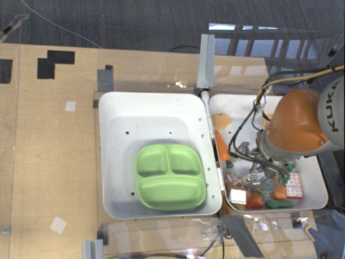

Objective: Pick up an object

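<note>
Crowding the right bin (322, 190) are small items: a carrot (221, 145) at nine o'clock, a red piece (255, 201) and a green piece (279, 203) at six o'clock, and a printed card (293, 185). The left bin (116, 112) holds a green divided plate (171, 176). The gripper (262, 172) hangs low over the clutter beneath the arm (295, 122); whether it grips anything cannot be told.
</note>
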